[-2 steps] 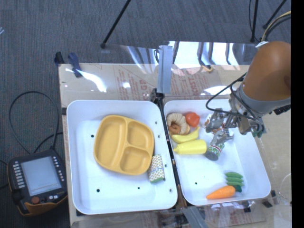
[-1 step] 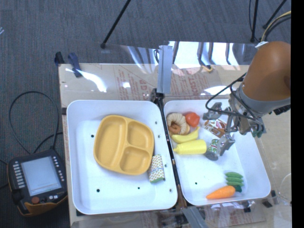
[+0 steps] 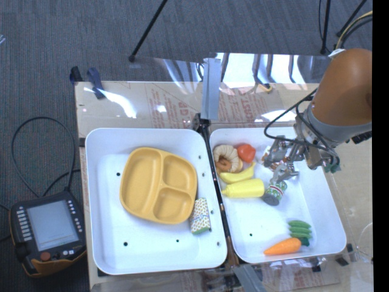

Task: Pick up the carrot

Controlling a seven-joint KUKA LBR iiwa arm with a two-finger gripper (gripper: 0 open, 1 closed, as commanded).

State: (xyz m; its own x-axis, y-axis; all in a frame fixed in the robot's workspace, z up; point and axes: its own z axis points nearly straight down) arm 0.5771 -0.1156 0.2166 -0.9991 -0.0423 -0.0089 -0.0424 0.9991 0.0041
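Note:
The orange carrot point(image 3: 283, 246) with a green top lies in the right bin's front right corner, pointing left. My gripper point(image 3: 283, 163) hangs over the middle of the right bin, well behind the carrot and apart from it. It is open, with nothing between its fingers. Just below it a small can point(image 3: 275, 193) lies tilted on the bin floor.
A green pea pod point(image 3: 299, 227) lies just behind the carrot. A yellow corn cob point(image 3: 243, 189), a banana point(image 3: 237, 175), a doughnut point(image 3: 225, 157) and a red tomato point(image 3: 246, 152) crowd the right bin's left side. In the left bin point(image 3: 103, 224) are a yellow divided plate point(image 3: 159, 185) and a small packet point(image 3: 200, 216).

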